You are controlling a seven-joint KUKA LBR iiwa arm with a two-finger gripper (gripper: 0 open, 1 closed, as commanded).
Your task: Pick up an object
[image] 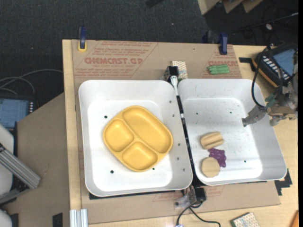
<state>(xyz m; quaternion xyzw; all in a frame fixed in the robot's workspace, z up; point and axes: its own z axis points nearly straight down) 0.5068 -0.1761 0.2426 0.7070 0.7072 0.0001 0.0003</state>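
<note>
At the near edge of the bench [142, 211], a small clip or connector [194, 196] with a cable sits where the two bins meet; its detail is too small to make out. Just behind it, the right bin [265, 150] holds three things in its near-left corner: a round tan piece [210, 167] nearest, a small purple object [218, 155] touching its far side, and a tan bun-shaped piece [211, 140] just beyond that. What the purple thing is cannot be made out. The rest of that bin's floor, toward its far wall and right side, is open.

The left bin [92, 126] holds a yellow divided plate [137, 137] with three compartments, lying flat near the middle, with bare floor all round it.

The gripper [251, 118] enters at the right edge above the right bin's right wall, well apart from the three objects. It is partly cut off, and whether it is clenched or released cannot be told; nothing is seen in its grasp.

Farther back, a green object [218, 70] lies on the brown board [118, 60] beyond the right bin.
</note>
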